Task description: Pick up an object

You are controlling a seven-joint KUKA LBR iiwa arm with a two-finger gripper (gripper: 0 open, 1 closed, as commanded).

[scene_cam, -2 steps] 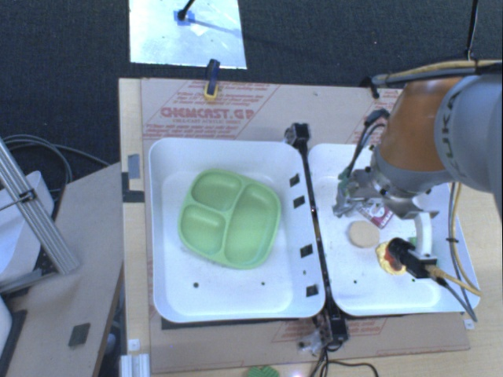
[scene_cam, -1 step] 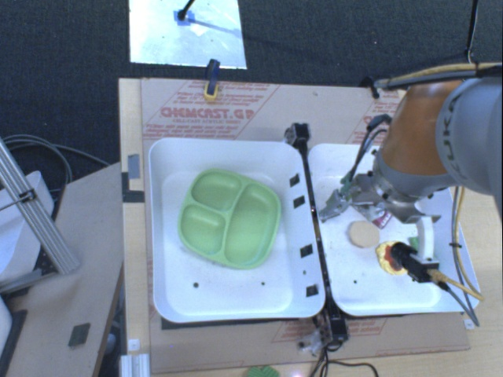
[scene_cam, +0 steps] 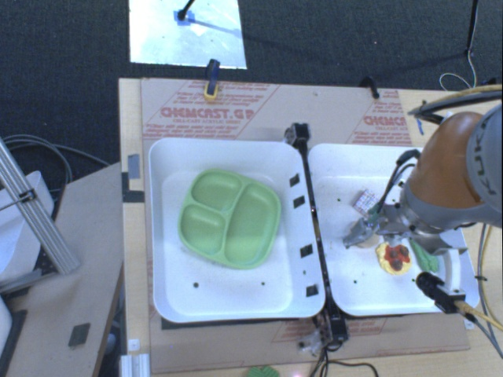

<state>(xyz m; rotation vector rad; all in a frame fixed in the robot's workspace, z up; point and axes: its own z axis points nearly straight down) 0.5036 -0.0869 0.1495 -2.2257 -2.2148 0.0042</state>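
Gripper sits low in right bin, grip state can't tell. Yellow-red toy lies just right of it; green divided plate in left bin.

The worktop is a tan board with a clear sheet over it, printed with red lettering. Two shallow white bins sit side by side on it, touching along the middle: the left bin and the right bin. A yellow-and-black clamp grips its far edge.
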